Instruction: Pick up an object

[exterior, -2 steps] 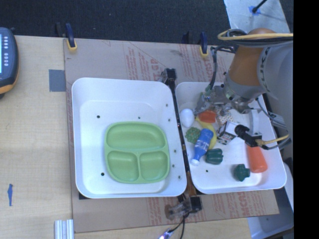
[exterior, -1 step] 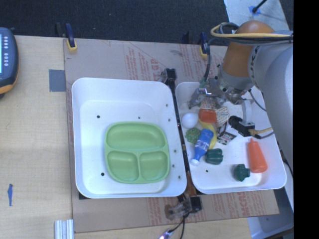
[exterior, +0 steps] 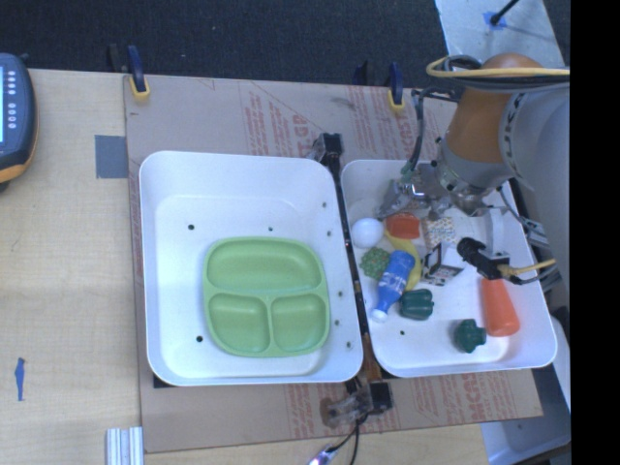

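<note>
My gripper [exterior: 417,204] hangs low over the far part of the right bin [exterior: 523,356], just above a red-orange object [exterior: 402,227]. Close by lie a white ball [exterior: 366,231], a light green piece [exterior: 375,262] and a blue bottle [exterior: 392,281] with a white cap, resting on something yellow [exterior: 415,271]. Nearer the front are a dark green pepper [exterior: 417,304], another dark green piece [exterior: 469,335] and an orange cylinder [exterior: 500,307]. No object can be seen held in the gripper.
The left bin [exterior: 174,192] holds a light green divided plate [exterior: 266,295]. A raised rim [exterior: 347,260] separates the two bins. A blue-and-orange device [exterior: 14,114] sits at the bench's far left edge.
</note>
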`<state>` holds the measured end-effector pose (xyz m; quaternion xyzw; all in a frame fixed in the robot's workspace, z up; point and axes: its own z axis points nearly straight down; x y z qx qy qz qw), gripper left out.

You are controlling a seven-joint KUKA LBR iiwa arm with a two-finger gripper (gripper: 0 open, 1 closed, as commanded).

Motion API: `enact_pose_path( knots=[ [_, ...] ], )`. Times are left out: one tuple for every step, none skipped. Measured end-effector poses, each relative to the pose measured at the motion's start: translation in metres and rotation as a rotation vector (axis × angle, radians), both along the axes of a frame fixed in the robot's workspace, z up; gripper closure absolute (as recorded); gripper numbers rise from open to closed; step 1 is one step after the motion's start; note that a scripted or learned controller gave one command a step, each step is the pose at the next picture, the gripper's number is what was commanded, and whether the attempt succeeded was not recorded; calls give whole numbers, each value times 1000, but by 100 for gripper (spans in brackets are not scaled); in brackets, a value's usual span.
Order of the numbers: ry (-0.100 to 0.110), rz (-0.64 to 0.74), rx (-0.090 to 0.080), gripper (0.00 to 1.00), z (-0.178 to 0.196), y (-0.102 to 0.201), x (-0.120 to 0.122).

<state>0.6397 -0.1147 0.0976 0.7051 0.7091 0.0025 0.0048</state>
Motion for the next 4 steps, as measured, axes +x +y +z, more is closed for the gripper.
enact_pose_path(
  knots=[
    [3, 0, -2, 0, 0, 19, 20],
    [-1, 1, -1, 0, 0, 10, 0],
    [1, 1, -1, 0, -1, 12, 14],
    [17, -3, 2, 0, -6, 17, -10]
  ],
)
